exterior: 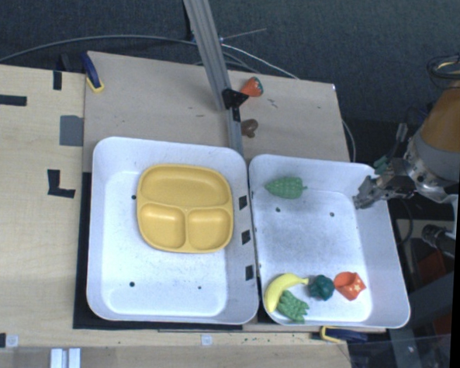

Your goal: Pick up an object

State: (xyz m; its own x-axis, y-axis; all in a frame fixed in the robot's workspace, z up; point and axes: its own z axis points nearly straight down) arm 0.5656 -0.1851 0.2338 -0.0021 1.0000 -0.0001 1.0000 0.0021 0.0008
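The right bin (383, 227) holds several toy foods. A green leafy piece (285, 187) lies near its back left corner. Along the front edge sit a yellow banana (280, 287), a light green piece (292, 306), a dark green piece (322, 287) and a red-orange piece (350, 285). My gripper (367, 194) hangs over the right bin's back right rim, at the end of the arm coming in from the right. It is far from every object, and nothing shows between its fingers.
A yellow three-compartment plate (186, 206) lies in the left bin (110, 234). A grey pole (211, 50) slants up from a clamp behind the bins, with a small orange object (253, 86) beside it. Cables run along the back.
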